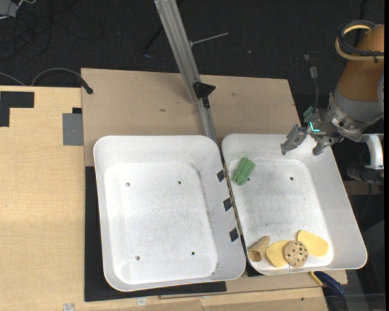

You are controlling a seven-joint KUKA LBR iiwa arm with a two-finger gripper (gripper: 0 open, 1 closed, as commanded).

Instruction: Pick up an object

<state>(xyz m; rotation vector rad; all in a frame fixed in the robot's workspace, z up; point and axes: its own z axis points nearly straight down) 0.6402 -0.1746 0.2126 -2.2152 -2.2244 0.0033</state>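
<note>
Yellow and tan pieces occupy the near end of the right bin (350,251): a yellow piece (313,242), a round perforated tan disc (295,254) overlapping another yellow piece (275,253), and a tan cone-like item (259,244) by the divider. Farther back, a green block (244,171) lies near the bin's left wall. The left bin (110,151) sits alongside. At the right bin's far edge, the gripper (305,141) hangs with fingers apart, apparently gripping nothing.
</note>
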